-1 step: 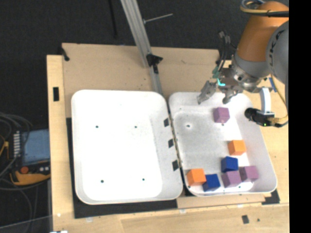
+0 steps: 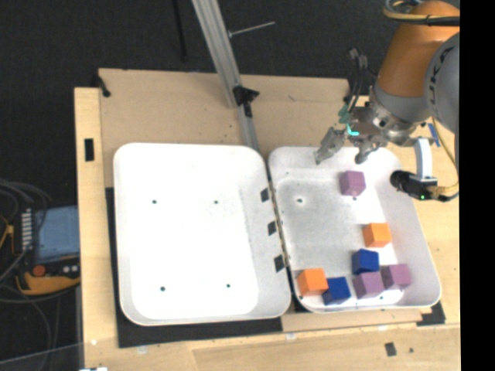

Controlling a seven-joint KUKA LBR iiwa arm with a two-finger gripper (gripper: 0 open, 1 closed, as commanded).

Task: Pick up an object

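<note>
My gripper [image 2: 341, 155] hangs open over the far edge of the right bin [image 2: 309, 222], its two fingers spread and nothing between them. A purple cube [image 2: 353, 182] lies just in front of the gripper, a little to its right, apart from the fingers. Further forward sits an orange cube [image 2: 377, 234]. At the bin's near end are an orange cube [image 2: 312, 280], two blue cubes [image 2: 336, 291] [image 2: 366, 260] and two purple cubes [image 2: 368, 284] [image 2: 398, 275], packed close together.
The left bin [image 2: 189, 230] adjoins the right one along a clipped seam. A slanted metal pole [image 2: 224, 60] rises behind the bins. A black cable fitting [image 2: 414, 184] hangs at the right bin's right rim. A blue box [image 2: 58, 234] sits off the bench at left.
</note>
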